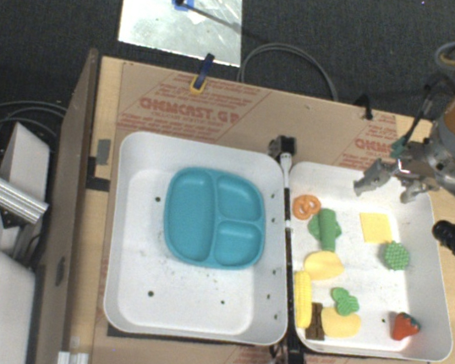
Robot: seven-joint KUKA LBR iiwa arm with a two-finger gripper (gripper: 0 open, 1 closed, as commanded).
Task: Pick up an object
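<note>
My gripper (391, 188) hovers above the far edge of the right bin (433, 291), its two fingers spread open with nothing between them. Just below it in the bin lies a flat yellow square (376, 227). Near that are an orange pretzel-shaped ring (306, 205), a green leafy piece (325, 227) and a round green knobbly piece (396, 257). Further toward the front lie a pale yellow lump (324, 264), a corn cob (301, 296), a small green piece (345, 302), a yellow piece (342, 325), a brown bar (316, 323) and a red strawberry (404, 327).
The left bin (129, 290) holds a teal divided plate (215, 219). A ridge (285, 237) runs between the two bins. A cardboard sheet (221, 112) lies under both bins, and cables run behind it.
</note>
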